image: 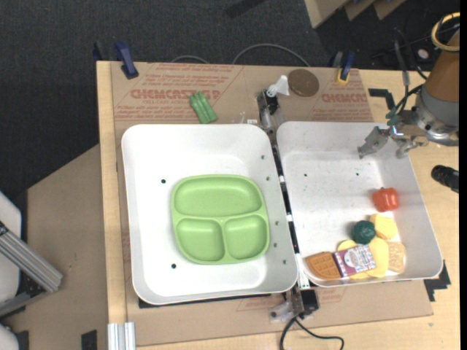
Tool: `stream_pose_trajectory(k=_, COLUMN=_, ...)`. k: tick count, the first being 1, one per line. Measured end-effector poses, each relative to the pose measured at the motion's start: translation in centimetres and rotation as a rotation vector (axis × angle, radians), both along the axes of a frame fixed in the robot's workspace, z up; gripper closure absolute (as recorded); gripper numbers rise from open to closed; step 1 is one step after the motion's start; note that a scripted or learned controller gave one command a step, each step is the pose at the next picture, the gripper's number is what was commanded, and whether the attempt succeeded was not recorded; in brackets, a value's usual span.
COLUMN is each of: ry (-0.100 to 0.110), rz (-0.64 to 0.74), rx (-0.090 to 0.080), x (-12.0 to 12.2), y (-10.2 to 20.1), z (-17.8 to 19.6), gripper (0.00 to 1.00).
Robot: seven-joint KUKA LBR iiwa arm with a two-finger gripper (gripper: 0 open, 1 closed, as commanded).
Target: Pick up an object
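Hovering over the glossy right bin, the metal gripper holds nothing, aperture unclear.

iiwa arm: grey body, orange band above wrist.
Silver flange ring below band, black cables along it, small grey metal end effector.

We count two white bins, one green tray, one red toy, one green ball and one packet.
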State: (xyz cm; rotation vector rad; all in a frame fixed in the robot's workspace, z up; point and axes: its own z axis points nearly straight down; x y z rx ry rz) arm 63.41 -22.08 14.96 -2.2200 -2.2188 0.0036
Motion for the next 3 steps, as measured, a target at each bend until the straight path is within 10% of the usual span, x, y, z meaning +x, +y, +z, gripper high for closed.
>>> stream_pose_trajectory(k=2, ry=0.003, rz=0.001, rx=0.005, x=-7.7, y=0.5, z=-6.8, gripper=0.00)
stream_pose_trajectory(k=3, ry=-0.006, rz=0.000, rx=0.000, x=-7.4, y=0.3, z=-5.4, gripper=1.00)
